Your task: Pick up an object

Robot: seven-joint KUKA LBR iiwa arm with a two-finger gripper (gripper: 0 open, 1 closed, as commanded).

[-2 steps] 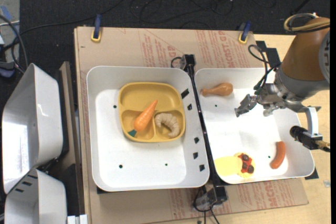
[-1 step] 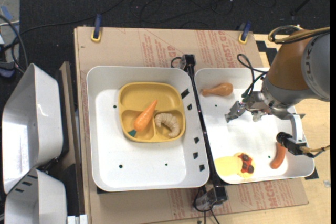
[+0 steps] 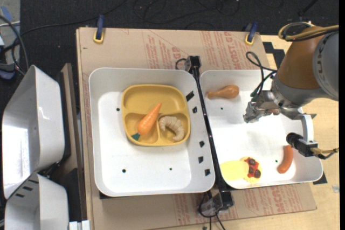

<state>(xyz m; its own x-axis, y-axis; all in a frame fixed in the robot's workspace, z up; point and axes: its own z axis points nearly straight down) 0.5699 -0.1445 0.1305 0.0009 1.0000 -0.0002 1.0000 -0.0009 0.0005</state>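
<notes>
Nothing lifted yet, by the look of it. Gripper low in the right bin, opening impossible to tell. Toy drumstick just beyond, far-left; sausage near-right. Whole pick left.

Grey arm, orange wrist band, black cable, small metal claw
</notes>
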